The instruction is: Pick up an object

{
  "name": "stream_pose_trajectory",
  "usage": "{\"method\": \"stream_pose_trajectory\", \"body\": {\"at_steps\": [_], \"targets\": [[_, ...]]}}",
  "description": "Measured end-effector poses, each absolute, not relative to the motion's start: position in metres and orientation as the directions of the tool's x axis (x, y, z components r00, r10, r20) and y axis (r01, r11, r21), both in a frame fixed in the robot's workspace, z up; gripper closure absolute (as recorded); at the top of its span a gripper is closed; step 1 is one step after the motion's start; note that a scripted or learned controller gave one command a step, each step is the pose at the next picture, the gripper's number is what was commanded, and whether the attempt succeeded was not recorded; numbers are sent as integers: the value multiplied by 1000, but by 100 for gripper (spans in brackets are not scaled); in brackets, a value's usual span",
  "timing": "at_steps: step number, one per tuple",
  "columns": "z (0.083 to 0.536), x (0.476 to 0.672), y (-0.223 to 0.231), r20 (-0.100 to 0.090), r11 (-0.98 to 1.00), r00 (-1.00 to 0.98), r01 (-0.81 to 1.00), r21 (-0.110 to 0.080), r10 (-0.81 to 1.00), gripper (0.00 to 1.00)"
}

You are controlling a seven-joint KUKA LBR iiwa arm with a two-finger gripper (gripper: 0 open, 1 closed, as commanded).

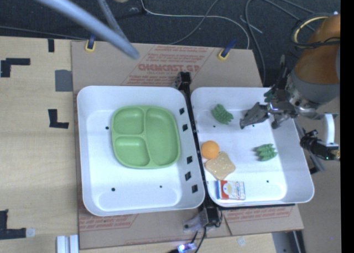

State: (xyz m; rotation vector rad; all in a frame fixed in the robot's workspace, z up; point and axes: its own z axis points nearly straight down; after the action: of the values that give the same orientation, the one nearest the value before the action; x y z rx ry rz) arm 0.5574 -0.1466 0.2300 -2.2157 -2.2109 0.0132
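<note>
While the end effector (253, 117) hangs over the upper part of the right bin (293, 188), nothing sits between its fingers, and whether they are spread or closed I cannot tell from this slanted view. The pick has not been made: every candidate lies loose on the bin floor. Nearest is a green leafy toy (222, 114), just to the left of the dark fingertips; a second green piece (266, 152) lies below them toward the bin's right side. Farther down, an orange ball (209, 149) touches a tan slice of bread (220, 165), and a small printed carton (229, 190) rests near the bottom wall.

In my judgement what remains is the descent onto one item, the closing and the lift. The ball and bread crowd each other, so the two green pieces look like freer targets. The left bin (88, 152) holds a green divided plate (146, 137), well apart from the arm. Cables trail across the dark surface beyond the bins.
</note>
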Motion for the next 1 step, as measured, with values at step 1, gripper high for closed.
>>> {"method": "stream_pose_trajectory", "body": {"at_steps": [1], "targets": [[237,560,-146,0,1,-1,1000,-2,1000,0]]}}
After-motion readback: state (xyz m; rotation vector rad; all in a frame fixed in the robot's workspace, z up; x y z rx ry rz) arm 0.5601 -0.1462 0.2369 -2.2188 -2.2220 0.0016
